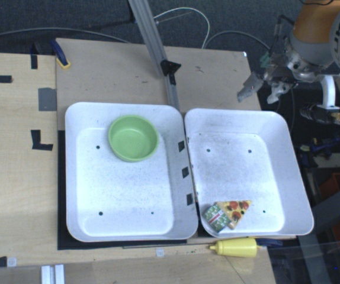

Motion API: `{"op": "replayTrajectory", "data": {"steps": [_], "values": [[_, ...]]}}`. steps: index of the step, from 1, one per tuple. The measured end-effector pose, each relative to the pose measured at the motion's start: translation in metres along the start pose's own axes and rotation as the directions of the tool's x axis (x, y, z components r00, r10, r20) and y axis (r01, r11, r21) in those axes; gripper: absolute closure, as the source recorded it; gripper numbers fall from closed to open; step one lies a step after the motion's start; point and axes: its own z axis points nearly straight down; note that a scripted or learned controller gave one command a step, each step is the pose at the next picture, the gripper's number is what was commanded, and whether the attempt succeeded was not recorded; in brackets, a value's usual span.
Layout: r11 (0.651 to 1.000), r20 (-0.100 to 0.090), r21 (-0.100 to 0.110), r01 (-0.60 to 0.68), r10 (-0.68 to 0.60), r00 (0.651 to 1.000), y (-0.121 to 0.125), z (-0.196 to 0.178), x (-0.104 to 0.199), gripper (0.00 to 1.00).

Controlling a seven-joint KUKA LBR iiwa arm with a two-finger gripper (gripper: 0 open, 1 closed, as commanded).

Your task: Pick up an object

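A green bowl [133, 138] sat in the left bin [87, 218], a small colourful packet [224, 213] in the right bin's [276, 170] near corner. Both lay well apart from the gripper [263, 90], whose jaws hung apart above the tabletop [111, 70], holding nothing.

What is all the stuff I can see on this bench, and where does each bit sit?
White bins: 2, white, side by side mid-bench; left bin, right bin.
Bowl: 1, green, upper part of the left bin.
Food packet: 1, multicoloured, near corner of the right bin.
Bottle: 1, yellow, lying on the bench just outside the right bin's near edge.
Clamp: 1, blue and yellow, bench's far left corner.
Metal pole: 1, grey, slanting above the bins.
Arm: 1, grey with orange band, top right.
Gripper: 1, above the right bin's far edge, fingers apart.
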Motion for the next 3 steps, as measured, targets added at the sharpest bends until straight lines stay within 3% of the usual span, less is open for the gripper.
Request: {"op": "replayTrajectory", "data": {"steps": [1,3], "values": [[1.000,0.000,0.000,0.000,0.000,1.000,0.000,0.000,0.000,0.00],[1.000,-0.001,0.007,0.000,0.000,1.000,-0.004,0.107,0.009,0.00]]}}
